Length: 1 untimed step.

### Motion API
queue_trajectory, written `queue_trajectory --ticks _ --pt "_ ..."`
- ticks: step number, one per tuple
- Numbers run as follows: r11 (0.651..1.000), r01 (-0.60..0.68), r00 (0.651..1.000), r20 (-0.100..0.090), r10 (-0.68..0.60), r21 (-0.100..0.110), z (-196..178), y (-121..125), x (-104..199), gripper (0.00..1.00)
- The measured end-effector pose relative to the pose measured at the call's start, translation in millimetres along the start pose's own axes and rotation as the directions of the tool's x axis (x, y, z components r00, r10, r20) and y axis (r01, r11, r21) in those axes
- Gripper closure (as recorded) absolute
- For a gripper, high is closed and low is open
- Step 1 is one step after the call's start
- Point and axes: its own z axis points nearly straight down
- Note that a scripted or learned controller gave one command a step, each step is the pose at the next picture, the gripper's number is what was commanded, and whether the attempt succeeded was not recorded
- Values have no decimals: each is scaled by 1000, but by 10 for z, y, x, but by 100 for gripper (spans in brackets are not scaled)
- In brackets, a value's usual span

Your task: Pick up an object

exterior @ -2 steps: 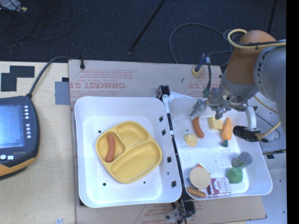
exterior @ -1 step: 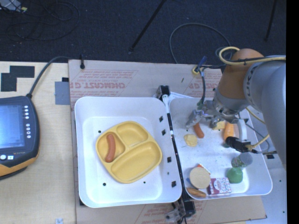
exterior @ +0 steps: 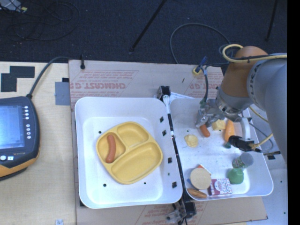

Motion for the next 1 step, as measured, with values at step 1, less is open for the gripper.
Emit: queue_trajectory --ticks 1 --pt "1000 9 1000 -2 -10 -8 -960 -348 668 100"
